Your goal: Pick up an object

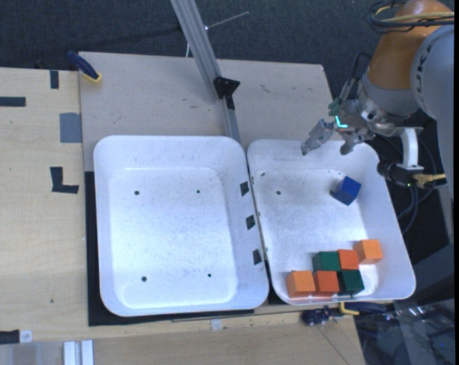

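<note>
**Here: claw poised above the right bin**

We see the blue block lying loose just below the claw, whose fingers are spread and hold nothing. Further below, orange and green blocks crowd the right bin's near wall.

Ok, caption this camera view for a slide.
Open gripper hovers over right bin, near blue block.

Glossy white plastic bins, speckled. Matt pale wood tabletop. Brushed metal rail. Smooth matt blocks. Shiny orange arm band.
</note>
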`<state>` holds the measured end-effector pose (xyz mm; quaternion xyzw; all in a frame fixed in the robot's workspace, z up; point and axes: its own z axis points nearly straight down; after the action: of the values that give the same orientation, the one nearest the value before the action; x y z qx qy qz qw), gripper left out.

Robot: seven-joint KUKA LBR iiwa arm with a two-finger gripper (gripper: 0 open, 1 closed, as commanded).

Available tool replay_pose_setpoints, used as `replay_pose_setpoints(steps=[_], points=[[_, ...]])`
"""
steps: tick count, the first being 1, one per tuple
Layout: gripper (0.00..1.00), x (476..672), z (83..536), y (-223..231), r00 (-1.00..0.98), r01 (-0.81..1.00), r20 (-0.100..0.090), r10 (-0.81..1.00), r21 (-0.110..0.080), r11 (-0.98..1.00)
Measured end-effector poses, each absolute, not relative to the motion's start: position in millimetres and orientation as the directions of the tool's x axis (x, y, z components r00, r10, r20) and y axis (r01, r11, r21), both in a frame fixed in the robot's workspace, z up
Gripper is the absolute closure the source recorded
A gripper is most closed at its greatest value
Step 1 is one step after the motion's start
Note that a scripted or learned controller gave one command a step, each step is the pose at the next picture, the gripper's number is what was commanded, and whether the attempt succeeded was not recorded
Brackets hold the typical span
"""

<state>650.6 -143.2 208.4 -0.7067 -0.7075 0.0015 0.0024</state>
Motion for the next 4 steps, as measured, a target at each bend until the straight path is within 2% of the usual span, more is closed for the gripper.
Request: replay_pose_setpoints(steps=[1,3,4], points=[[0.00,651.6,211.2,-143.5,-0.002,1.000,-0.001,1.000,-0.002,0.002],[0.00,647.5,116.9,-135.8,-0.002,1.000,-0.001,1.000,-0.006,0.002],[0.00,646.7,90.0,-135.0,-0.002,1.000,-0.001,1.000,-0.005,0.002]])
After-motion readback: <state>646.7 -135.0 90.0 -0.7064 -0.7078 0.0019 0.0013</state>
